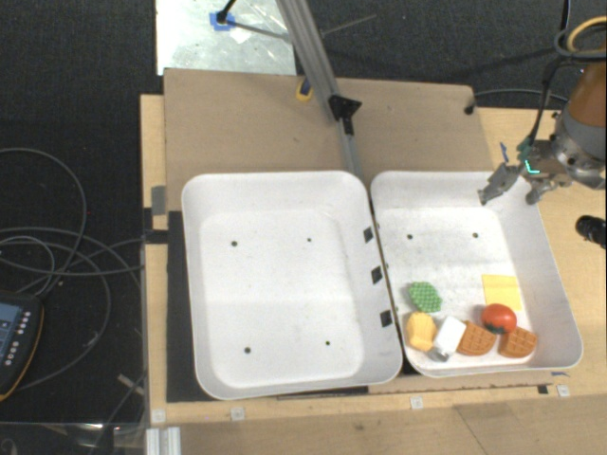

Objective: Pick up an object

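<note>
My gripper [517,188] hangs over the far right corner of the right bin [446,226], its two fingers spread open with nothing between them. Well below it, along the bin's near edge, lie several small toys: a green textured piece [426,297], a yellow-orange piece [420,330], a white block [449,335], a brown waffle-like piece [477,340], a red tomato-like ball [500,318], a flat yellow square [501,290] and another brown waffle piece [518,343]. The gripper is far from all of them.
The left bin [275,282] sits beside the right one, joined by black clips [376,274]. A grey pole [313,50] slants across the brown board behind the bins. Cables and a pendant [19,330] lie on the floor at left.
</note>
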